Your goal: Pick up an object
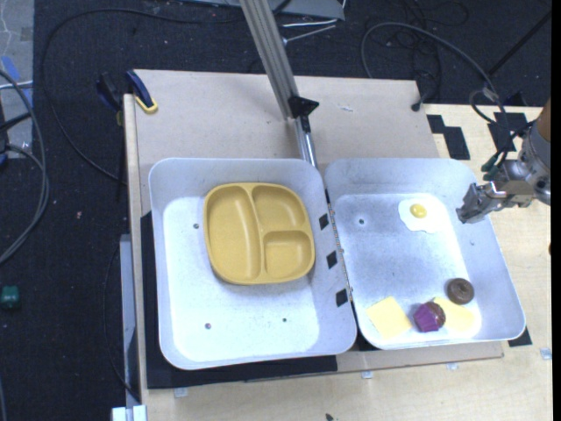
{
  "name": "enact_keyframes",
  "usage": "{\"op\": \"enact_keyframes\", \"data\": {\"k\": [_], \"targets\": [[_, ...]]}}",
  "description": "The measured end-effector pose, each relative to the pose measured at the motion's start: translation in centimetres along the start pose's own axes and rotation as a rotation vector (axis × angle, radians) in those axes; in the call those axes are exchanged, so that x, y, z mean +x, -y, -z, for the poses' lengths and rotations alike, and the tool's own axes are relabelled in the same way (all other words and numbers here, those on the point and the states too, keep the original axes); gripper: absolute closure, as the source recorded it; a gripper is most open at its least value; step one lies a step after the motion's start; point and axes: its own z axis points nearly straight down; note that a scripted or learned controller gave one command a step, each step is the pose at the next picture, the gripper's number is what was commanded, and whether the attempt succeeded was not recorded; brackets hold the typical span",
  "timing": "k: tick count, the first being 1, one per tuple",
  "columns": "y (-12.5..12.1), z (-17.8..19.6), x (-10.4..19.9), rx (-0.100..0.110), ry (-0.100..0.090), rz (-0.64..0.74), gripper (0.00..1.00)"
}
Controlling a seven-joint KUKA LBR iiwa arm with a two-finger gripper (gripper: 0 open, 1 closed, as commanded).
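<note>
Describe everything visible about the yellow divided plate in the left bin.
The yellow divided plate is a squarish, round-cornered tray that looks like matte plastic. Raised ridges split it into three compartments: one long section along its left side and two smaller ones on its right. It lies flat, right side up, turned slightly askew, in the upper middle of the left white bin. Nothing lies in it, and it touches nothing besides the bin floor.
</note>
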Motion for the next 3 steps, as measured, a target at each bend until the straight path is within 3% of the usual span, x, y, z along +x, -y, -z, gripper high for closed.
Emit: {"op": "enact_keyframes", "data": {"k": [3], "targets": [[2.1,-0.4,15.3,0.008,-0.004,0.004,1.00]]}}
